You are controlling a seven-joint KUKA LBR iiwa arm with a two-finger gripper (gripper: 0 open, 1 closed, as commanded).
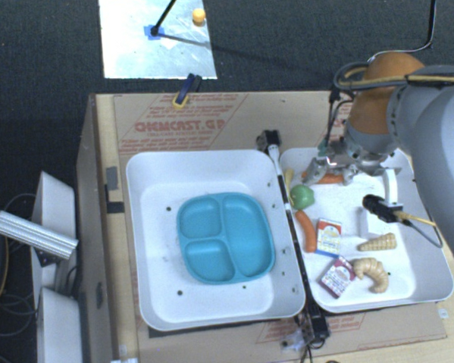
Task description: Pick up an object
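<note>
The gripper (334,168) hung low over the far end of the right bin (429,280); whether it gripped anything could not be told. An orange piece (329,179) lay just beneath it, long axis crosswise, with a green ball (302,196) just toward the left bin (153,295).

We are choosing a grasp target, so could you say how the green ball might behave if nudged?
The green ball looks round, so it would probably roll. The orange sausage beside it and the bin wall might stop it. It seems smooth, perhaps slippery.
</note>
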